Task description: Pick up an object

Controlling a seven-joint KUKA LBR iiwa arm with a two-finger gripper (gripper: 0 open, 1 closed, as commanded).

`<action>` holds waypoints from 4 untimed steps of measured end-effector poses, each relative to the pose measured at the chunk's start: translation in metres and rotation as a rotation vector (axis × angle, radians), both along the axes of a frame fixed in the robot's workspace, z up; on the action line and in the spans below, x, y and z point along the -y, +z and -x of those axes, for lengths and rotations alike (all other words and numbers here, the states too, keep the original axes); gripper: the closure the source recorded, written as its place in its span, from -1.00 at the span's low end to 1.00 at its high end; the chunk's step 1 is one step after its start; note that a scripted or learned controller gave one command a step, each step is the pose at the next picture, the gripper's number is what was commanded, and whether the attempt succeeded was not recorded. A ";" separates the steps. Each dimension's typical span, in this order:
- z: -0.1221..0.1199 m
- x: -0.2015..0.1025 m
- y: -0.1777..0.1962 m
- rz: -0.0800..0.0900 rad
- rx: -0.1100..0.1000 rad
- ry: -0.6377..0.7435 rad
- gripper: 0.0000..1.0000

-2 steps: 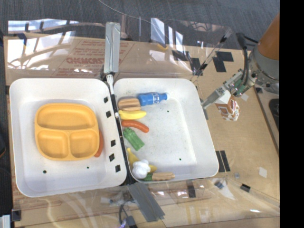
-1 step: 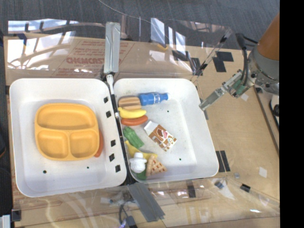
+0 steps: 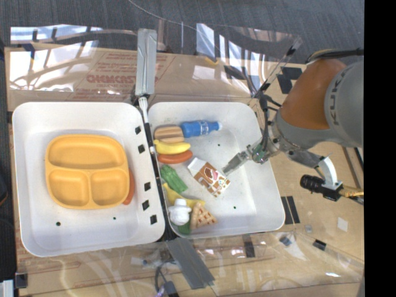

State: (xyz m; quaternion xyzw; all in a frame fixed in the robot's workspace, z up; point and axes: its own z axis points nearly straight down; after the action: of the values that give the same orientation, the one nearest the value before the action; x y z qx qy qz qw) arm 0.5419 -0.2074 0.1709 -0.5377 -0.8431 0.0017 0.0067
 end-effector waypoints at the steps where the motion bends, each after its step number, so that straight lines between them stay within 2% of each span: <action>1: -0.009 -0.060 -0.070 0.004 0.013 -0.071 -1.00; 2: -0.030 -0.085 -0.079 0.005 0.013 -0.204 -1.00; 3: -0.030 -0.085 -0.079 0.005 0.012 -0.204 -1.00; 4: -0.030 -0.086 -0.069 0.005 0.011 -0.200 1.00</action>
State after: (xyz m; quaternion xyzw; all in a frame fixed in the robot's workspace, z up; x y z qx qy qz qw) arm 0.5720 -0.1216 0.1021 -0.6192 -0.7852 -0.0002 0.0009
